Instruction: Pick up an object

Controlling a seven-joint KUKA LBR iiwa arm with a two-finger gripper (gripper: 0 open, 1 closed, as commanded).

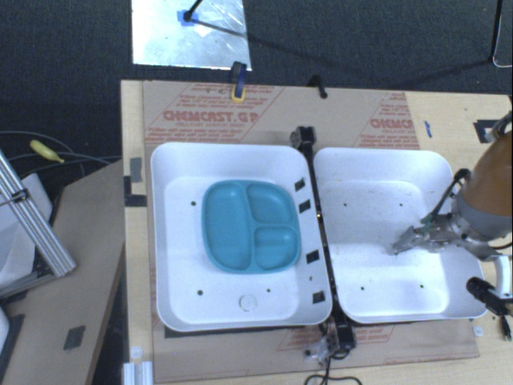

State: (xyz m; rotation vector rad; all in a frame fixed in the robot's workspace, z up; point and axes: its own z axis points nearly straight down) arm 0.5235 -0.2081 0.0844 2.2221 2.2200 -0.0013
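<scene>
The gripper [398,247], grip unreadable, hangs in the right bin [385,167], while the blue plate [250,225] lies in the left bin [172,215].

Foil sheet [191,21] — beyond both bins [232,160].

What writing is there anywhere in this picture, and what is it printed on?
"CHEMCAST GP": red print on the brown sheet under the bins, behind the left bin.
The same red print recurs at the sheet's right, slanted and cut short; only roughly "CHEMC" reads.
Faint red print along the sheet's front edge: too blurred to read.
</scene>
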